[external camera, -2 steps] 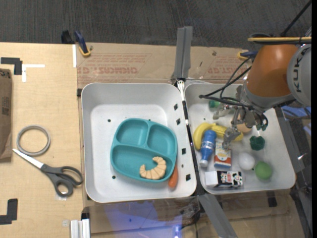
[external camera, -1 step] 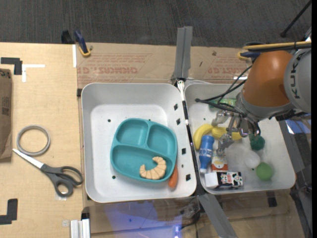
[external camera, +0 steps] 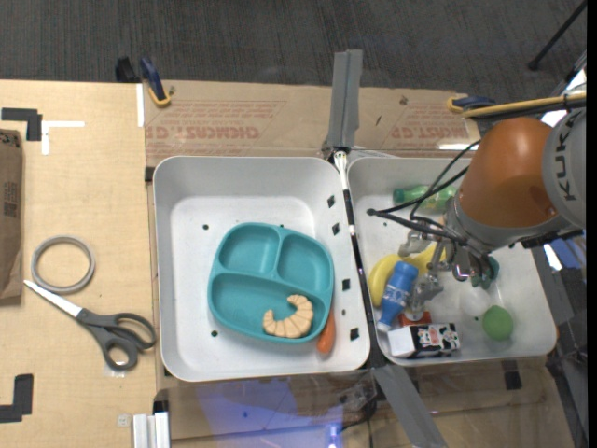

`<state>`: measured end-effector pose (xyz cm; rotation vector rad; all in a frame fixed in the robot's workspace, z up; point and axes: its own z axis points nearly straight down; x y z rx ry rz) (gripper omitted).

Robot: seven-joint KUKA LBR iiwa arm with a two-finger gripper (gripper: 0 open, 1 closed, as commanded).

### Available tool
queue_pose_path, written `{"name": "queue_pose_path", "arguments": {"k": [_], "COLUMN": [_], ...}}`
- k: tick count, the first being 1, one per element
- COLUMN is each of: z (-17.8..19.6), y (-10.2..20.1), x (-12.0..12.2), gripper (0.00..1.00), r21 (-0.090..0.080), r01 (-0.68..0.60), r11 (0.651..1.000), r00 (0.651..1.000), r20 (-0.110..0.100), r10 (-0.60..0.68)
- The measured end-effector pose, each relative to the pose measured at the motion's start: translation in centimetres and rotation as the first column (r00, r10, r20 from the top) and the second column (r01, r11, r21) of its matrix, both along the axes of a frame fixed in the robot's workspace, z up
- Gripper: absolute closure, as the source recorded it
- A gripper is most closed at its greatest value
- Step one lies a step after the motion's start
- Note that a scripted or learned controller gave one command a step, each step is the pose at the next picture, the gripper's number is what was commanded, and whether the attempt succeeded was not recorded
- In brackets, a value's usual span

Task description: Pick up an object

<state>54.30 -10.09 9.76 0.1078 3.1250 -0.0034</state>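
Objects for picking lie in the right bin, under my wrist. My gripper hangs over the middle of that bin, and from this slant I cannot tell how my jaws stand, nor whether anything sits between them. Just at 9 o'clock of my gripper is a blue bottle, lying at a tilt with its lower end toward 7 o'clock. Touching the bottle on its 9 o'clock side is a yellow banana, curved along the bin's left wall. At 6 o'clock of my gripper, near the bin's front wall, rests a small black-and-white carton. A green ball sits at 4 o'clock of me, well apart from the carton. At 12 o'clock, toward the bin's far wall, a green object shows partly behind my cables; what it is I cannot make out.

The left bin holds a teal divided plate. In the plate's large front compartment lies a tan croissant-shaped toy, and an orange carrot-like piece rests just off the plate's rim at 5 o'clock. On the bench at 9 o'clock of both bins lie a roll of tape and grey-handled scissors, near each other.
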Motion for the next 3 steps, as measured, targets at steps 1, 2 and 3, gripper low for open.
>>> {"name": "queue_pose_path", "arguments": {"k": [1,2,3], "z": [-0.2,1.0,16.0], "y": [-1.2,-1.2,1.9], "x": [11.3,11.6,11.7], "gripper": [0.00,1.00,1.00], "r21": [0.005,0.001,0.001], "r01": [-0.119,-0.120,-0.248], "r11": [0.993,0.993,0.969], "r00": [0.993,0.993,0.969], "r20": [-0.021,-0.009,-0.007], "r10": [0.119,0.120,0.248]}}
